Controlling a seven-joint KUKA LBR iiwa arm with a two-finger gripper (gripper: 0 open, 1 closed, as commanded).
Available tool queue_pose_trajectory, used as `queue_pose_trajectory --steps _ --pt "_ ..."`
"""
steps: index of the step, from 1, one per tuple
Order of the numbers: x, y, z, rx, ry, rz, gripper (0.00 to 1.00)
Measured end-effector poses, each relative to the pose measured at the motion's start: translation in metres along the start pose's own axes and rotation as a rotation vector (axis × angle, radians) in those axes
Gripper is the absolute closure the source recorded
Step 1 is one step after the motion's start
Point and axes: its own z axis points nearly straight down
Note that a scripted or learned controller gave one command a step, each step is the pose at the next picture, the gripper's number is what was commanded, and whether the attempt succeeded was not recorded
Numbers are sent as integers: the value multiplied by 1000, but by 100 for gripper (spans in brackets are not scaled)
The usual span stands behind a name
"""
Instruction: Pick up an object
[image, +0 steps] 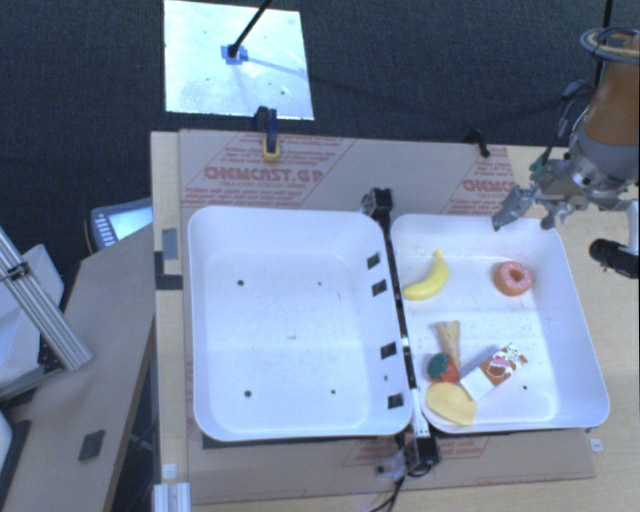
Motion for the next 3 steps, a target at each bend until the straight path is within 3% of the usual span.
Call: queue_pose_trajectory --steps 1,2,3 --pt "76 -82 -85 -2 2 -6 0" --pt "68 10 -49 -7 -2 -4 0" --pt "156 -16 -163 -9 2 -9 0"
